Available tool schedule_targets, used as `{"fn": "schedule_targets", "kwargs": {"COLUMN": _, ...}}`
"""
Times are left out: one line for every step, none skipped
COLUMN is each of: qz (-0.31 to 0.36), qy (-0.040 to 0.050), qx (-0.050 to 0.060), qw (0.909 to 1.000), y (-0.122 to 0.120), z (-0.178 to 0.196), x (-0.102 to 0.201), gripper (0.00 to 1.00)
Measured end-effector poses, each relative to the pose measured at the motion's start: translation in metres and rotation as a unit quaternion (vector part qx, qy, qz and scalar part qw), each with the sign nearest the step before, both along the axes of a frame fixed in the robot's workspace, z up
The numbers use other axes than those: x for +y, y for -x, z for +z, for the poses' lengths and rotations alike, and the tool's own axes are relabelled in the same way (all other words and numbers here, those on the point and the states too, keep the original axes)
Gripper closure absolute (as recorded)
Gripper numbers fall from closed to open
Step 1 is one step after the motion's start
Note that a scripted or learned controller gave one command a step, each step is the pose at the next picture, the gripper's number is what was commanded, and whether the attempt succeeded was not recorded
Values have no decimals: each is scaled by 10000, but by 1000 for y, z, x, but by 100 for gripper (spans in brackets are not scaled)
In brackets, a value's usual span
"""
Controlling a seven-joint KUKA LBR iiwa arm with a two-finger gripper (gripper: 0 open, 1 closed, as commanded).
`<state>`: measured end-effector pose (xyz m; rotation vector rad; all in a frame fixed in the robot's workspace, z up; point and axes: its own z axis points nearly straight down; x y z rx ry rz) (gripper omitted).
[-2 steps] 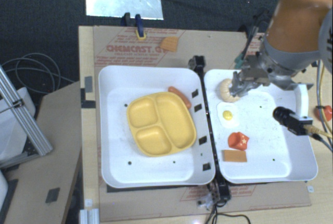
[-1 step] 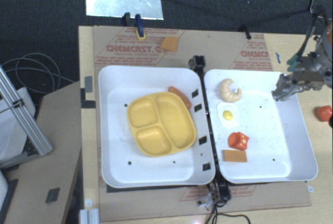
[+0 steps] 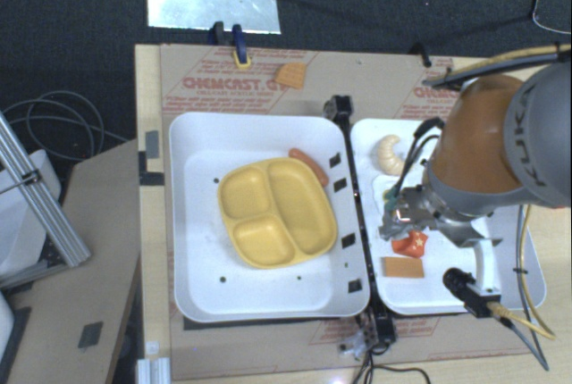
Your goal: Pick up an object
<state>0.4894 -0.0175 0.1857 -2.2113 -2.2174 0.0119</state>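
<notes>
My gripper (image 3: 399, 221) hangs low over the right bin (image 3: 527, 284), near its left wall. A small red piece (image 3: 412, 243) lies right under its tip, touching or nearly so; I cannot see whether it is gripped. An orange slab (image 3: 402, 267) rests just in front of the red piece. A cream, rounded piece (image 3: 389, 153) sits at the back left of the same bin. The arm's grey and orange wrist (image 3: 483, 141) hides the middle of this bin.
The left bin (image 3: 197, 284) holds a yellow divided plate (image 3: 277, 212), with a reddish sausage (image 3: 308, 165) at its far right rim. A tan cracker-like piece (image 3: 290, 74) lies on the cardboard behind the bins. A black divider (image 3: 353, 204) runs between the bins.
</notes>
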Motion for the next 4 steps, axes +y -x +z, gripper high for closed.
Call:
{"fn": "schedule_targets", "kwargs": {"qz": -29, "qy": 29, "qx": -119, "qw": 9999, "y": -20, "z": 118, "x": -71, "gripper": 100}}
{"fn": "schedule_targets", "kwargs": {"qz": 40, "qy": -5, "qx": -61, "qw": 10000, "y": 3, "z": 90, "x": 6, "gripper": 100}}
{"fn": "schedule_targets", "kwargs": {"qz": 19, "qy": 7, "qx": -83, "qw": 10000, "y": 2, "z": 102, "x": 2, "gripper": 100}}
{"fn": "schedule_targets", "kwargs": {"qz": 28, "qy": 2, "qx": -74, "qw": 10000, "y": 2, "z": 108, "x": 41, "gripper": 100}}
